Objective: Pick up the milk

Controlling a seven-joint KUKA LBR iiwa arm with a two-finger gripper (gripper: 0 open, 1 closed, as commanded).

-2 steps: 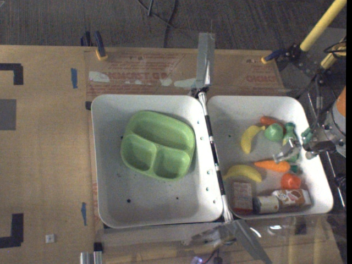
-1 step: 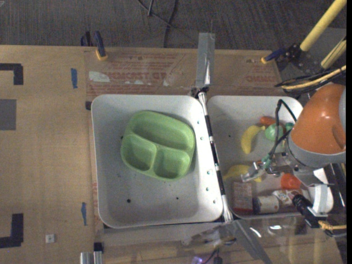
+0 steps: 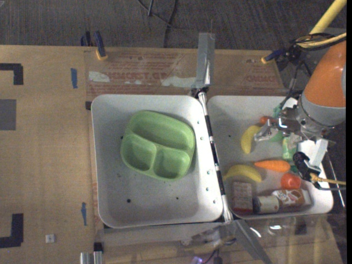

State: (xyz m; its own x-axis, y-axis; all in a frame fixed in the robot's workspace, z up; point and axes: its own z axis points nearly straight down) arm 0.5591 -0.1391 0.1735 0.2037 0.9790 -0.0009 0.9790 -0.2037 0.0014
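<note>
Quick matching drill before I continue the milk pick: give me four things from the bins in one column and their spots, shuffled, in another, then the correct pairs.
Things:
1. green divided plate
2. carrot
3. milk carton
4. tomato

Places:
A. lying along the right bin's near edge, beside a small box
B. in the left bin
C. middle of the right bin, between the two bananas and the gripper
D. just above the milk carton, right of the carrot

Pairs: 1-B, 2-C, 3-A, 4-D

The gripper hangs over the right bin's far part, away from the milk carton.
</note>
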